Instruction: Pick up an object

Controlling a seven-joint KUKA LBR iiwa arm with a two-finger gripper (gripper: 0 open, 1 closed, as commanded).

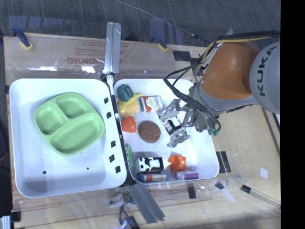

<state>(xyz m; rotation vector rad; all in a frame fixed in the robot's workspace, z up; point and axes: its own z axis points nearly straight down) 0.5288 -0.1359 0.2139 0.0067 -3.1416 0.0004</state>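
Observation:
My gripper (pixel 173 125) hangs over the middle of the right bin (pixel 205 149), its two metal fingers spread apart with nothing between them. Just left of it lies a brown round cookie (pixel 149 131). Further left sit an orange piece (pixel 128 124), a yellow toy (pixel 128 107) and a green item (pixel 125 92). A small orange and white carton (pixel 152 103) lies above the cookie. Along the bin's near edge are a black and white cow toy (pixel 150 164), an orange toy (pixel 177 162), a marker-like tube (pixel 152 177) and a small purple box (pixel 186 175).
The left bin (pixel 24 175) holds a green divided plate (pixel 69 122). A metal divider post (pixel 112 46) stands between the bins at the back. The arm's orange band (pixel 228 73) looms over the right bin's far right corner, with cables around it.

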